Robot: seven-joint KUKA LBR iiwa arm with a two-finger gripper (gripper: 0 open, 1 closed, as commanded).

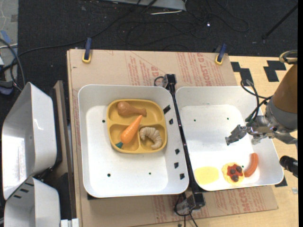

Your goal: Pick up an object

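Two shallow white bins sit side by side on the bench (pixel 142 60), a board clamped at its far edge so the layout stays fixed under the camera. The left bin (pixel 94 174) holds a yellow divided plate (pixel 113 141). Its compartments keep three toy foods separate: a drumstick (pixel 131 109) in the far section, a carrot (pixel 131 130) lying along the divider, and a pale shrimp-like piece (pixel 151 136) in the near right section.

The right bin (pixel 208 122) holds the candidates within closest reach of the arm. They lie in a row along its near wall: a flat yellow disc (pixel 207 175), a small tart-like piece with red and dark topping (pixel 233 171), and an orange-red sausage (pixel 251 165) just beside it, tilted. All three rest loose on the bin floor, apart from the plate.

The arm (pixel 284 103) enters from the right with its wrist over the right bin. The hand (pixel 235 136) is above the bin floor, beyond the near-wall row and closest to the tart-like piece and the sausage. Nothing is visible between its fingers, but whether they are spread or closed cannot be told at this resolution.

Judgement: no object is lifted yet. The sausage or the tart-like piece is the likeliest target. Both lie close to the bin wall, which may obstruct one finger.
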